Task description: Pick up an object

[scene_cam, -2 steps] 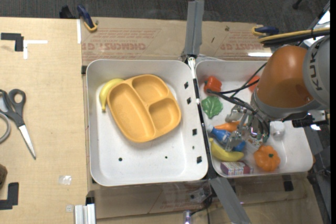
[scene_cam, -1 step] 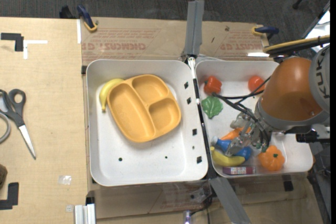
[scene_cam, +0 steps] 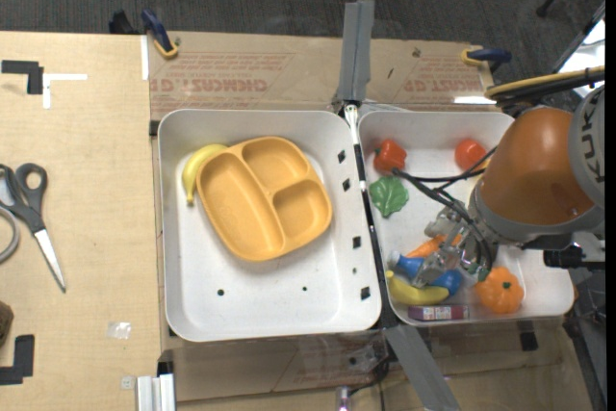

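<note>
My gripper (scene_cam: 450, 250) reaches down into the right bin (scene_cam: 431, 122), right over a cluster of toys near the bin's front. Under and beside it lie a blue and orange toy (scene_cam: 421, 261), a yellow banana-like piece (scene_cam: 422, 292) and a small orange pumpkin (scene_cam: 500, 291). A purple-labelled item (scene_cam: 430, 312) rests against the front wall. Further back are a green leafy toy (scene_cam: 389, 196), a red pepper-like toy (scene_cam: 389, 155) and a red-orange ball (scene_cam: 470, 152). The arm's orange band (scene_cam: 535, 170) hides the right part of the bin.
The left bin (scene_cam: 192, 294) holds a yellow divided plate (scene_cam: 262, 197) with a yellow banana (scene_cam: 196, 167) tucked behind its left rim. Scissors (scene_cam: 35, 218) lie on the bench at far left. A grey divider bar (scene_cam: 356, 53) runs between the bins at the back.
</note>
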Robot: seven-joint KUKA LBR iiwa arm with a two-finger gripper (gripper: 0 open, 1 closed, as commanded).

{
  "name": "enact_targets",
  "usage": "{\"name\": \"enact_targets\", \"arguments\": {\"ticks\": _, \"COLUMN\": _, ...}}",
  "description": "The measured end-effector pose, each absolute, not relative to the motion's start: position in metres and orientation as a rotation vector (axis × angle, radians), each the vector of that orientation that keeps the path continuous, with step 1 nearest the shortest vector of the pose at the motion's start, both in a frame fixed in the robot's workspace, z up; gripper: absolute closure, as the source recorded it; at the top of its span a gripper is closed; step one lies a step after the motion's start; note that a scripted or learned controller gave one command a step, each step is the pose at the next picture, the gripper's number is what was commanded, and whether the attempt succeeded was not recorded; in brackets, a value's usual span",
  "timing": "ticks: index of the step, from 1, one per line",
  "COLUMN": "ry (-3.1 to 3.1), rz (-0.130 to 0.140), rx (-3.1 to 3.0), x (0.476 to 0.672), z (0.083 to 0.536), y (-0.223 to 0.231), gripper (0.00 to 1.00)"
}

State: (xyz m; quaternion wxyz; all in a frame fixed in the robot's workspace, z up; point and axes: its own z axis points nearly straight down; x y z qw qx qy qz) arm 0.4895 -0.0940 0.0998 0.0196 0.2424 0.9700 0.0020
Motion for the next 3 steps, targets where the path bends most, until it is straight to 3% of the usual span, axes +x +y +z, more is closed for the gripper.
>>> {"name": "enact_targets", "arguments": {"ticks": 1, "ry": 3.036, "rz": 0.004, "rx": 0.723, "x": 0.497, "z": 0.096, "y": -0.095, "gripper": 0.0}}
{"name": "enact_targets", "arguments": {"ticks": 3, "ry": 2.934, "rz": 0.008, "rx": 1.041, "x": 0.486, "z": 0.097, "y": -0.098, "gripper": 0.0}}
